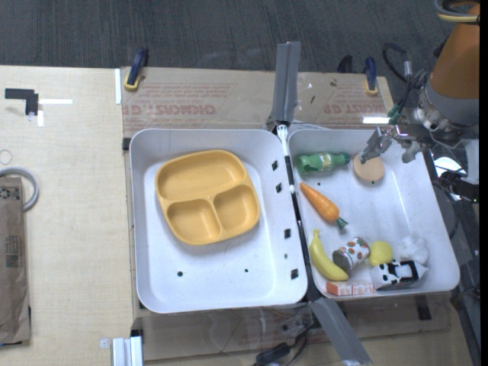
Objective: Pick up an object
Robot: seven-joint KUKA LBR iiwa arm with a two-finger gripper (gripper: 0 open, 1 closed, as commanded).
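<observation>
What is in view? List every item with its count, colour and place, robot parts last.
bins: 2, white, side by side on the bench
divided plate: 1, yellow, left bin
bottle: 1, green, right bin, far end
round disc: 1, tan, right bin, below the gripper
carrot: 1, orange, right bin, middle
banana: 1, yellow, right bin, near end
clamps: 2, blue, far edge of the cardboard
arm: 1, grey and orange, right
gripper: 1, metal, above the disc

Pale wooden bench under two white bins, cardboard sheet
</observation>
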